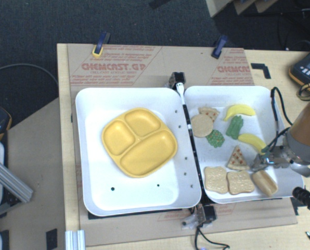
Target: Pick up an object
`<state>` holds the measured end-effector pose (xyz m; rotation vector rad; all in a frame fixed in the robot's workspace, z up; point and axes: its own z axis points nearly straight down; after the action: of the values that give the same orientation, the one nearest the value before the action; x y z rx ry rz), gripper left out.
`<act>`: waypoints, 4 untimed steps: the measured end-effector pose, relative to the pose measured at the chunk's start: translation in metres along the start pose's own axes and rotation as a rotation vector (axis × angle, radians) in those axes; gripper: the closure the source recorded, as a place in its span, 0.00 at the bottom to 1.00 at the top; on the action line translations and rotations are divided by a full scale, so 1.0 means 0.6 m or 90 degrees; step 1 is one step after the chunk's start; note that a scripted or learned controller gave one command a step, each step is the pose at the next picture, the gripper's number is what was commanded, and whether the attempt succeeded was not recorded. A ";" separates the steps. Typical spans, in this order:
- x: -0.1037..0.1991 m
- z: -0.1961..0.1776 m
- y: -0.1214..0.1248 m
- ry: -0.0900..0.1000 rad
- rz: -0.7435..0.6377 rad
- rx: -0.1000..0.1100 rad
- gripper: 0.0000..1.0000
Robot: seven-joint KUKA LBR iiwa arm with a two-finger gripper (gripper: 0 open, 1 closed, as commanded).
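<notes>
Left bin (92,155): white and shallow, holding a yellow divided plate (139,141) with three compartments, set near the middle, slightly turned.
Right bin (228,91): white, touching the left bin along the shared edge; full of toy food.
Upper row of right bin: small waffle-like piece (209,113), banana (240,111) near the far wall.
Middle of right bin: round tan cookie (201,125), green broccoli piece (215,138) just beside it, green pepper-like piece (234,127), second banana (252,141) toward the right wall, pizza slice (237,159) below.
Front row of right bin: two toast slices (216,179) (240,182) side by side, hot dog bun (265,183) to their right.
Arm: grey with orange-brown band (306,129), reaching in over the right wall of the right bin.
Gripper (263,161): low in the right bin, between second banana and hot dog bun, just right of pizza slice; fingers too dark and small to read, so not possible to tell open or closed, and nothing seen clamped.
Bench (144,61): brown board with red printed text, clips at far edge.
</notes>
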<state>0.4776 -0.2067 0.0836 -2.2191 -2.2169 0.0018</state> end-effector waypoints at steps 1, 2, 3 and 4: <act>0.047 -0.004 0.142 -0.002 -0.005 -0.007 1.00; 0.150 -0.003 0.085 0.000 -0.003 -0.004 1.00; 0.261 -0.175 0.004 0.000 -0.005 -0.008 1.00; 0.170 -0.115 0.100 -0.004 0.001 -0.004 1.00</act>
<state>0.5381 -0.1050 0.1527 -2.2275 -2.2204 0.0017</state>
